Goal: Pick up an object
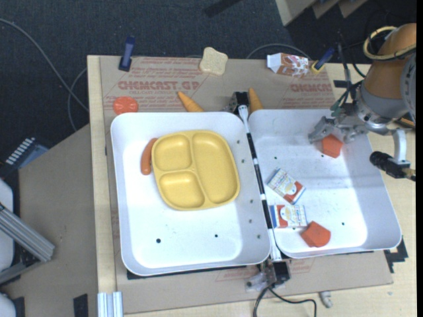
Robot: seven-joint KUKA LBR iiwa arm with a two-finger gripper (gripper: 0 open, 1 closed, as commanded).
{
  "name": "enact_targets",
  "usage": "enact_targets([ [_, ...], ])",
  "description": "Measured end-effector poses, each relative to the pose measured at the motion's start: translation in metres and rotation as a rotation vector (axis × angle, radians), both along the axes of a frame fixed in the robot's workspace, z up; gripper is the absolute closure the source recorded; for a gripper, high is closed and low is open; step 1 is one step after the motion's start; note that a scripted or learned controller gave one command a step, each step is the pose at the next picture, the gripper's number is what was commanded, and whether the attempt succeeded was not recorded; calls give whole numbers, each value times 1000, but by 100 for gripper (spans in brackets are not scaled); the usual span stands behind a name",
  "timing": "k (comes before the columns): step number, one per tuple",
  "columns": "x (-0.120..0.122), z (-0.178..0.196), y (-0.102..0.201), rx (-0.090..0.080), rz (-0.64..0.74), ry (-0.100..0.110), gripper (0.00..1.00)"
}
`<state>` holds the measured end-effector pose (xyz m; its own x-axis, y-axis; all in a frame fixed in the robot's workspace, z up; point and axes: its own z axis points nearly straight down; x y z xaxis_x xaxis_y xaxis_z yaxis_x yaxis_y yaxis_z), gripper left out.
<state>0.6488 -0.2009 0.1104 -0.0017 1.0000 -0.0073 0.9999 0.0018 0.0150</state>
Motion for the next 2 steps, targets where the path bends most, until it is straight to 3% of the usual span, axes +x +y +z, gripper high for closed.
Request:
enact_targets([
  [1, 7, -19, -1, -2, -1, 1, 0],
  [2, 10, -5, -1, -3, 1, -8, 100],
])
